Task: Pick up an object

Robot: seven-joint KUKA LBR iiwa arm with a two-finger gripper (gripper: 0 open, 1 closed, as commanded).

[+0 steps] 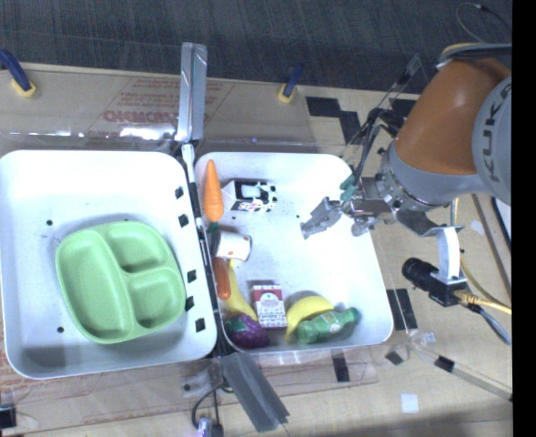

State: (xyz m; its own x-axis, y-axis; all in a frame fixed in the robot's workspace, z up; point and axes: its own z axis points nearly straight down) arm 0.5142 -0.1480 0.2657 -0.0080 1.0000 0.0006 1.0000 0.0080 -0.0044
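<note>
The grey arm (450,144) with its orange band comes in from the right side of the frame, and its hand (327,217) hangs over the upper right part of the right bin (363,244). I cannot tell if the hand is wide or narrow (it is small and blurred from here), and I see nothing between its tips.

The things to pick lie along the left and lower sides of this bin. An orange carrot (212,191) lies by the left wall near the top, and a small black and white box (253,196) is just beside it. At the bottom sit a red carton (268,304), a yellow banana (306,311), a green bottle (327,326) and a purple piece (248,331), close together.

In the left bin (31,189) on the counter (340,107) rests a green divided plate (122,280).
</note>
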